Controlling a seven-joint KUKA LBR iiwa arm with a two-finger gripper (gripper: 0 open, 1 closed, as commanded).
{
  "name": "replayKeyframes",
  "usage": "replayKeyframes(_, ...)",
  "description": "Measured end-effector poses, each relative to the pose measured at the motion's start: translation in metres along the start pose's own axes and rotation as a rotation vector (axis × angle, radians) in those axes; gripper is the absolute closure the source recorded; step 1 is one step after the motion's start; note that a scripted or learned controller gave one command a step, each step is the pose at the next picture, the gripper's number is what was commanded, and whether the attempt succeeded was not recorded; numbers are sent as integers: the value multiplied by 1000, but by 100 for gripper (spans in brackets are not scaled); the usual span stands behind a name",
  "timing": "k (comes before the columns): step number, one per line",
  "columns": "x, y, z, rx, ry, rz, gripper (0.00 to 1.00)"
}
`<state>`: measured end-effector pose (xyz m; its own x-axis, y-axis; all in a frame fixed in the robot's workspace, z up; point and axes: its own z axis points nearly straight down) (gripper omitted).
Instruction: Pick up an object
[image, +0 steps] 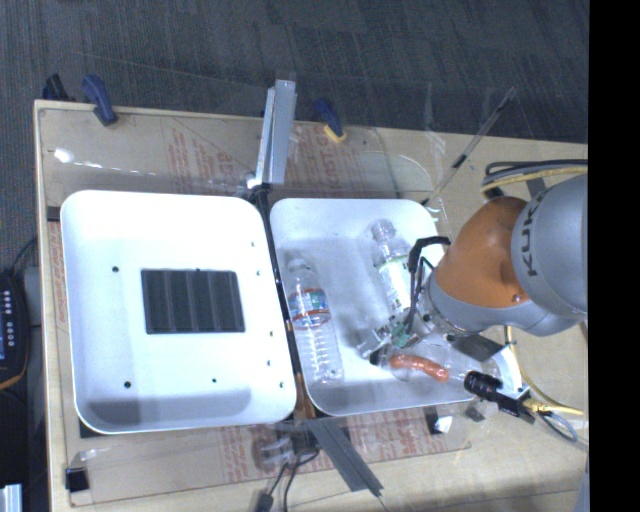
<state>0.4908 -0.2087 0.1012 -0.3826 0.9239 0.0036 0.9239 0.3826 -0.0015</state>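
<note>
Right bin (340, 225) holds a red-and-blue-labelled water bottle (312, 322), writing unreadable.

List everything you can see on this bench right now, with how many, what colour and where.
white bins: 2, white, side by side on bench
dark grille: 1, black, floor of left bin
water bottles: 2, clear, right bin; one by its left wall, one near the arm
orange object: 1, orange-red, right bin's near edge
blue clamps: 2, blue, bench's far edge
arm: 1, grey and orange, over right bin
gripper: 1, dark, low in right bin
</note>
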Motion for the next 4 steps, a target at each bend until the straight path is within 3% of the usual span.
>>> replayKeyframes(1,0,0,0,0,-1,0,0)
replayKeyframes(2,-8,21,9,0,-2,89,0)
replayKeyframes(3,5,-13,10,0,-1,25,0)
replayKeyframes(4,5,-12,0,1,0,19,100)
